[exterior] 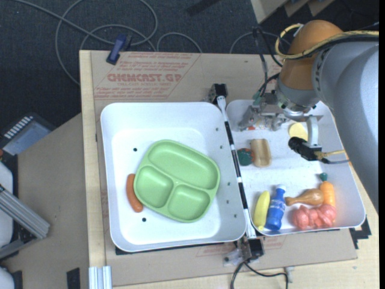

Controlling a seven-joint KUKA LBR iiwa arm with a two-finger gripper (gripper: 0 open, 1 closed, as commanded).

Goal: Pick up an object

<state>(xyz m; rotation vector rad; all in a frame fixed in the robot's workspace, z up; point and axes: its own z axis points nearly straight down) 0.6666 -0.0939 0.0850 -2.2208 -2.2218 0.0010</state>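
The arm (pixel 337 53) reaches in from the right, its orange band (pixel 307 50) above the wrist, and hangs over the far end of the right bin (pixel 346 212). The end effector (pixel 264 118) sits low over that bin's far left corner; whether it is released or clenched cannot be told, as its working end is small and cluttered against the white floor.

Right bin contents: a tan cylindrical block (pixel 260 152) lies near the middle, with a small dark green piece (pixel 244 157) just beside it against the dividing wall. A yellow object (pixel 298 130) lies under the arm, partly hidden. At the near end lie a yellow banana (pixel 261 208), a blue bottle (pixel 276 208) touching it, a brown drumstick (pixel 307 197), an orange carrot (pixel 327 192) and a pink lumpy piece (pixel 313 217), all close together.

Left bin (pixel 114 125) contents: a green divided tray (pixel 175 179) at the centre, tilted, with an orange sausage (pixel 133 192) lying just beside its left edge.

Both bins rest on a brown counter (pixel 150 77). A blue clip (pixel 117 48) lies at its far left corner.
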